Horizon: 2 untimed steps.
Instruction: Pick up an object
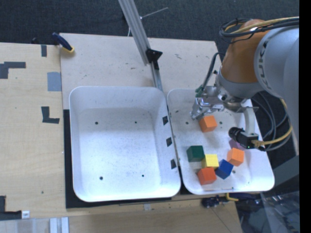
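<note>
Camera view: my claw [203, 111] hovers in the right bin [257, 178], an orange cube [208, 123] at its five o'clock; grip unclear.

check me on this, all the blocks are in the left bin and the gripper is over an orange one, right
Not quite: the blocks sit in the right bin, not the left bin, as the camera view shows. The rest stands: the gripper is over an orange block, while the green block, yellow block and blue block lie nearer the front.
</note>
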{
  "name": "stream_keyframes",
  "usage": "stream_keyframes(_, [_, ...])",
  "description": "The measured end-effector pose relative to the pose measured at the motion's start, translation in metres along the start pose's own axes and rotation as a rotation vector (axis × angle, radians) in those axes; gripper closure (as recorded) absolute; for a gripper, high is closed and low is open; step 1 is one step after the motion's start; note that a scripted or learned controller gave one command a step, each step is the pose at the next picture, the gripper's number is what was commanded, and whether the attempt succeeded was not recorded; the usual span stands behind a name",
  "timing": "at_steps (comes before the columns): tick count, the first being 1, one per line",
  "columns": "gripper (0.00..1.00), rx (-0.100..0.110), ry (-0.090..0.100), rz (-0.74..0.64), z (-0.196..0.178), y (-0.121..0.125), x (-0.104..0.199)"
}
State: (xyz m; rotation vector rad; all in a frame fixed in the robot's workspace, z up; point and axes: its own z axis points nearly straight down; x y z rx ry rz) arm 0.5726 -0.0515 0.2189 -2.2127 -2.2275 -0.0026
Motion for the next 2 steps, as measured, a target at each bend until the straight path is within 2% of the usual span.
stream_keyframes(2, [1.0,0.001,0.0,-0.002,0.007,0.019,0.121])
